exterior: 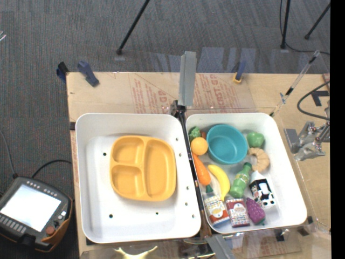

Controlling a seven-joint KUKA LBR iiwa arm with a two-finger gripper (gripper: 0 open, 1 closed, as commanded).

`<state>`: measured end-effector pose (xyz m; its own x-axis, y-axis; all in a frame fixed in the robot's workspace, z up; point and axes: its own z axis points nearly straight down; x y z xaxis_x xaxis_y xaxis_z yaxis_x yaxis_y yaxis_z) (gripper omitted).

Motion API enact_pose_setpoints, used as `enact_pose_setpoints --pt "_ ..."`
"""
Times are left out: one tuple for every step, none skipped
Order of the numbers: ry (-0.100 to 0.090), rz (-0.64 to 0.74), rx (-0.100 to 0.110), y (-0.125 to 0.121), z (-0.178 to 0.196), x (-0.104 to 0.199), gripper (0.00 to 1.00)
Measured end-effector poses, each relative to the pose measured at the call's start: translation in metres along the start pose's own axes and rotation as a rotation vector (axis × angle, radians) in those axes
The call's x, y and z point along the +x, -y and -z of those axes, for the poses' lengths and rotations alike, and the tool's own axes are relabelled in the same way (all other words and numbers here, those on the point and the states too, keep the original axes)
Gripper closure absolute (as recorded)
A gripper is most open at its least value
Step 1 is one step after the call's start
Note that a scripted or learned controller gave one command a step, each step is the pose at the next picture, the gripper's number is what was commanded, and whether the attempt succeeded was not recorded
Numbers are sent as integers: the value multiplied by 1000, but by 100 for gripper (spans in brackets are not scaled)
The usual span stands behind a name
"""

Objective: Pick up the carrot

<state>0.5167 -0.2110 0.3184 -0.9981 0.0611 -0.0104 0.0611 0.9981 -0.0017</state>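
A: Why is the bench [135,90] laid out this way?

B: Probably for sorting. The left bin [89,144] has just a yellow tray [144,168], and the right bin [288,182] crowds the toys together for picking.

A: And the carrot [202,170]?

B: It's in the right bin, along the left wall. It lies below the lemon [199,145], just beside the banana [220,179] and near the teal bowl [227,143].

A: How does it sit relative to the gripper?

B: That cannot be told, nor whether the gripper is open or closed. Since the arm enters from the right, the carrot likely lies on the bin's far side.
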Motion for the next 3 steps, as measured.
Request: enact_pose_setpoints --pt "-22 26 -8 0 -127 43 100" --pt "5 74 2 1 28 24 100" --pt "-19 247 -10 -42 -109 6 100"
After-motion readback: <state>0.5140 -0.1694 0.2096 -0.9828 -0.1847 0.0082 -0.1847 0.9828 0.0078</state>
